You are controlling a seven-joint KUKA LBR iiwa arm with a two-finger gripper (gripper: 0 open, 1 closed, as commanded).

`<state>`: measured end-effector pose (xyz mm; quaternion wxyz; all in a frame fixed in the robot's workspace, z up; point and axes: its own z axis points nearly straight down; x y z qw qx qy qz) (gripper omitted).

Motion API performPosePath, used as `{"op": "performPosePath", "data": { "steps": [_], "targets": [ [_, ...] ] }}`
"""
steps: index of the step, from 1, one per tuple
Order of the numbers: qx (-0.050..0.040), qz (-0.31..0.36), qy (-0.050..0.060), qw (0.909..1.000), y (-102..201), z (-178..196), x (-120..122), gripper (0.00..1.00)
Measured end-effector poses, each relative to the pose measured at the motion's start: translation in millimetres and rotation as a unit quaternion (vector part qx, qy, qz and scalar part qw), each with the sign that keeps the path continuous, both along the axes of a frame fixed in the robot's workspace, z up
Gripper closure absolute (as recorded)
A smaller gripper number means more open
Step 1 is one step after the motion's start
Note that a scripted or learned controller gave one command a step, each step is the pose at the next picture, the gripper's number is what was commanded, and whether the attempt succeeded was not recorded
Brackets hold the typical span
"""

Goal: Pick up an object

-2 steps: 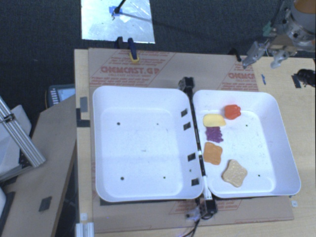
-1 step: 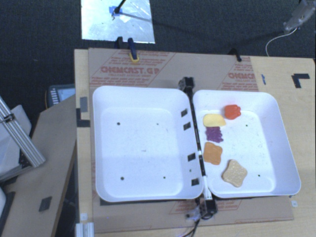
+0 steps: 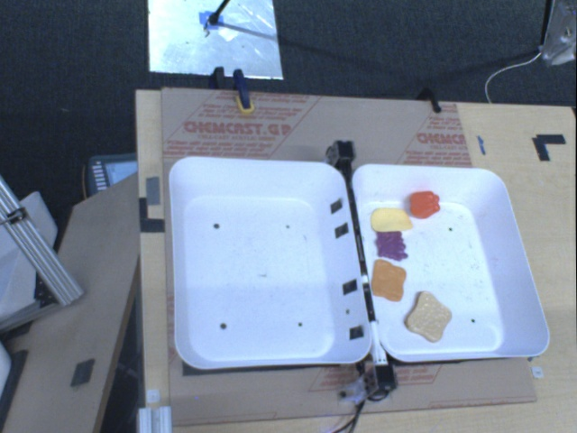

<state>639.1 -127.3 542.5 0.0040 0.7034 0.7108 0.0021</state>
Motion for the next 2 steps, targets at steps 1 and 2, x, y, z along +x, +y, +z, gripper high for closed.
{"op": "performPosePath", "data": {
  "steps": [1,2],
  "targets": [
    [0.0034,0.000,0.011,0.9999,75.3,-153.1,16.9,1.00],
    [0.0021,-0.001,-0.005,1.0000,112.8,0.9,-58.8,1.00]
  ]
}}
